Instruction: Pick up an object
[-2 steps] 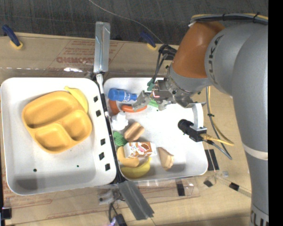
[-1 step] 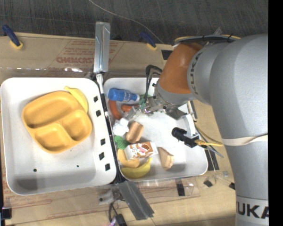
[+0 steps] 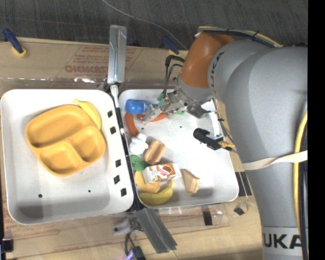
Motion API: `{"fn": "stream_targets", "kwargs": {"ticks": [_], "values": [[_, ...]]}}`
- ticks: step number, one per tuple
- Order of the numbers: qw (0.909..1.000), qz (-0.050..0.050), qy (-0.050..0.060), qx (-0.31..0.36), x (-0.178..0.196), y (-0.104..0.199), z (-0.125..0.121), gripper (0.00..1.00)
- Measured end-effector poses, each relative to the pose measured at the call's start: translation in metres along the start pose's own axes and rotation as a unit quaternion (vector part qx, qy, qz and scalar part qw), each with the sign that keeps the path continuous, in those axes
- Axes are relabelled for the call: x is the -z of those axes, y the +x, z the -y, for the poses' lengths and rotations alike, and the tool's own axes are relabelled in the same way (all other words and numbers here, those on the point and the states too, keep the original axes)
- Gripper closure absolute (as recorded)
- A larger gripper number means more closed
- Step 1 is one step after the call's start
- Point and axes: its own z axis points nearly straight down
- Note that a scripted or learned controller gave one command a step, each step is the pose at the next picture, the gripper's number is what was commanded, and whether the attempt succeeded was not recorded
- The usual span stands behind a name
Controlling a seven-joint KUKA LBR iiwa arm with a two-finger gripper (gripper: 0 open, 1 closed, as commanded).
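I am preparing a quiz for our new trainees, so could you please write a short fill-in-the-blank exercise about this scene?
1. The yellow divided tray lies in the ____ bin.
2. The gripper hovers over the ____ bin.
3. The banana lies at the right bin's ____ edge.
4. The colour of both bins is ____.

Missing words: left; right; near; white

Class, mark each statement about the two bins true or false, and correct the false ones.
1. A yellow divided tray lies in the left bin. True.
2. The banana lies in the left bin. False: it is in the right bin, near the front edge.
3. The gripper is over the right bin's far end. True.
4. The arm reaches in from the left. False: from the right.
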Motion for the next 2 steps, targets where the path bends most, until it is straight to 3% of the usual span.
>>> {"fn": "stream_targets", "kwargs": {"ticks": [1, 2], "values": [[0.997, 0.001, -0.003, 0.077, 0.054, -0.035, 0.005, 0.0], [0.9924, 0.005, -0.005, 0.123, 0.013, -0.029, 0.001, 0.0]]}}
